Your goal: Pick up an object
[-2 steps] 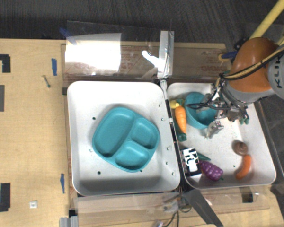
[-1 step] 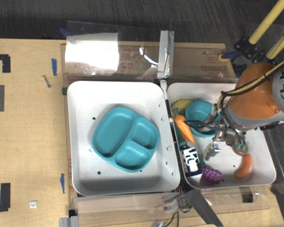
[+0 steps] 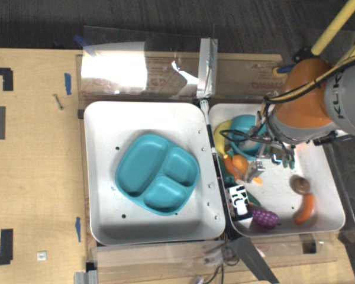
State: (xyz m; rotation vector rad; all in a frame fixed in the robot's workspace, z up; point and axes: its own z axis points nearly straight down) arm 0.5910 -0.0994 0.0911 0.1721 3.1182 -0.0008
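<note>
The right bin (image 3: pixel 325 158) holds several small objects. My gripper (image 3: pixel 260 165) reaches down into its left half, just right of an orange ball-like piece (image 3: pixel 238 165) and in front of a teal cup (image 3: pixel 244 126). I cannot make out anything held in it. A black and white box (image 3: pixel 239 201) and purple grapes (image 3: pixel 264 218) lie near the front wall. A brown round piece (image 3: pixel 299 184) and an orange sausage-shaped piece (image 3: pixel 306 209) lie at the front right. A yellow piece (image 3: pixel 223 136) is partly hidden beside the teal cup.
The left bin (image 3: pixel 100 129) bears a teal divided plate (image 3: pixel 158 173) in its middle. The arm's orange band (image 3: pixel 305 99) and cables hang over the right bin's back half. A clear plastic divider (image 3: pixel 207 67) stands behind the bins.
</note>
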